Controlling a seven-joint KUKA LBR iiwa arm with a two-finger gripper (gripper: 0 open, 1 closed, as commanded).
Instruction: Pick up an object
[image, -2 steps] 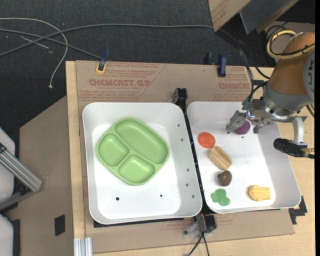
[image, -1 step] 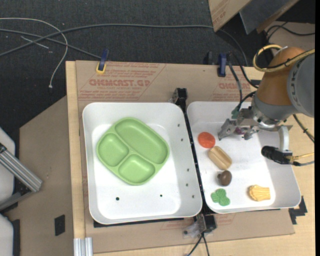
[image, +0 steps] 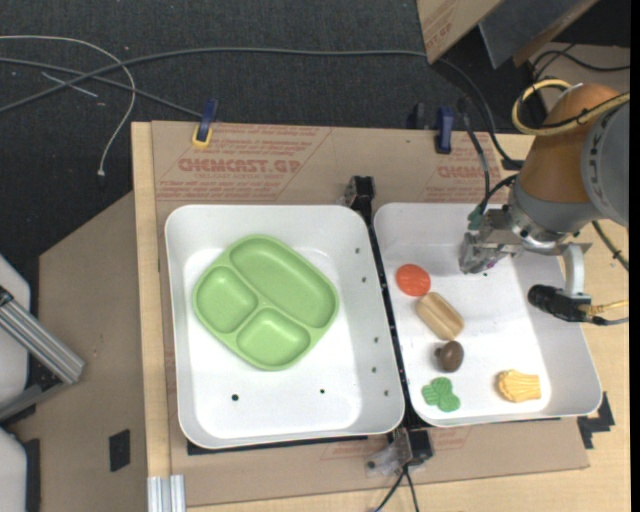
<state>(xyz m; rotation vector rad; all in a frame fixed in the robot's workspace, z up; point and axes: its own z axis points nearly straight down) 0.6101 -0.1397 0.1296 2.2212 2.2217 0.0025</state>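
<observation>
So the arm came in from the right and its hand (image: 484, 252) hung over the upper part of the right bin (image: 560, 350), up near the back wall. Honestly couldn't tell what the hand was doing, it was just a dark grey lump from this angle, and nothing was visibly in it. All the pickable stuff sat in that same bin, below and a bit to the left of the hand: an orange-red ball (image: 412, 279) was the closest, just down-left of it, then a tan cylinder (image: 439, 316) right beside the ball, lying on a diagonal with its long axis running from upper left to lower right. Further down there was a small brown lump (image: 449, 355), a green leafy thing (image: 440, 395) near the front wall, and a yellow piece (image: 518, 385) off toward the front right corner. The left bin (image: 200, 400) had a green divided plate (image: 264, 301) in it, well apart from the hand. My guess is the ball was the natural target since it's nearest, so the move would be a short shift down-left and then a drop. If it went for the cylinder instead, it'd want to close across that diagonal, not along it.
</observation>
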